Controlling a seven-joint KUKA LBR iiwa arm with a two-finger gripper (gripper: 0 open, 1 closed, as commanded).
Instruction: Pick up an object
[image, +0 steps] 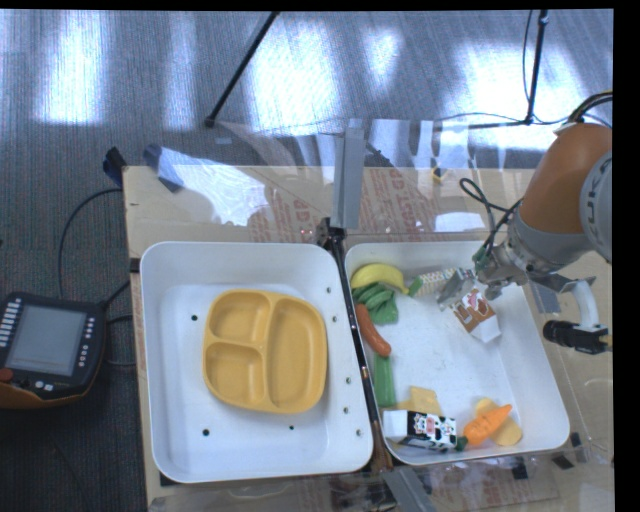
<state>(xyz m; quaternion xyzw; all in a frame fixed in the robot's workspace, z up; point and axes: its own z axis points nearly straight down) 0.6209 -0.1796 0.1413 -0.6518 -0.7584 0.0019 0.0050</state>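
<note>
Gripper (462, 287) low in the right bin (530, 375), hard to tell if open or shut. Small brown carton (476, 312) just below it, tipped, long side slanting down toward the right.

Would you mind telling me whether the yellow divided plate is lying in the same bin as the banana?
No, the yellow plate lies in the left bin, while the banana lies in the right bin.

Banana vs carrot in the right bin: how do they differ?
The banana is yellow and curved; the carrot is orange and straight. The banana lies in the bin's far left corner beside green vegetables; the carrot lies near the front right corner. Both lie flat in the right bin.
</note>
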